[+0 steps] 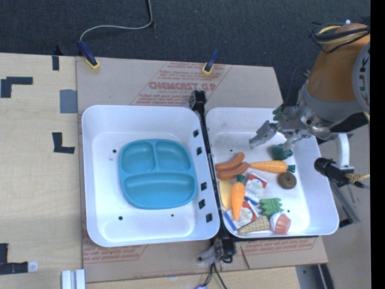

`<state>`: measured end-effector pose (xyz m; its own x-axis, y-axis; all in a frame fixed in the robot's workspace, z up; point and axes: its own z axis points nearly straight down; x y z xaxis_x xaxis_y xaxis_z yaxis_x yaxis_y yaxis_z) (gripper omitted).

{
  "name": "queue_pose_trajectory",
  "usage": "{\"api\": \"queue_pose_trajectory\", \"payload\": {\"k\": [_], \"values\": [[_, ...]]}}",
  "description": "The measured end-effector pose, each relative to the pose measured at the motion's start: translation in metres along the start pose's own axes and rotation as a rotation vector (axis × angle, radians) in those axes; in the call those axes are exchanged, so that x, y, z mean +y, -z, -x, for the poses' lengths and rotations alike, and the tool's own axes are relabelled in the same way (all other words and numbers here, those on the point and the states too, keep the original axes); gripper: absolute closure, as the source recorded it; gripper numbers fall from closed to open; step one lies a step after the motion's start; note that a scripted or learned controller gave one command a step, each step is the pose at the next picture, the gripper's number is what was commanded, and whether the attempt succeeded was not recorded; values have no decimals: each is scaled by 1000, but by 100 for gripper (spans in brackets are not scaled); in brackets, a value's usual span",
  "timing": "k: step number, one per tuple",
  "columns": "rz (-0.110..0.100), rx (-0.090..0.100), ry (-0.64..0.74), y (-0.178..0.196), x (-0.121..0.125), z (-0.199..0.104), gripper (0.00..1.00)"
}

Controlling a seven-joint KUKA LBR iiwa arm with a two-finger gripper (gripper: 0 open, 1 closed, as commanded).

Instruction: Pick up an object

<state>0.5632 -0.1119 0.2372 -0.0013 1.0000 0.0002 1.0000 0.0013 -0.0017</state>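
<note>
Claw (274,139) hangs spread open and empty over the right bin (322,218). Carrot (269,167) lies just at its six o'clock. Blue plate (158,173) sits in the left bin (96,179).

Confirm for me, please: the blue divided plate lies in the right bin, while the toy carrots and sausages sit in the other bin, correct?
Not quite. The camera view shows the blue divided plate in the left bin, not the right one. The toy carrots and sausages do sit in the other bin, the right bin, below the gripper.

Robot lab: clamped cardboard (174,86), bins (96,161).
</note>
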Motion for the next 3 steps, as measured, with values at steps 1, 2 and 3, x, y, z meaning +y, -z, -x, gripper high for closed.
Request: {"api": "queue_pose_trajectory", "payload": {"k": [1, 2, 3], "values": [[10, -2, -1, -143, -35, -14, 0], [7, -1, 0, -151, 39, -19, 0], [5, -2, 0, -141, 39, -18, 100]]}}
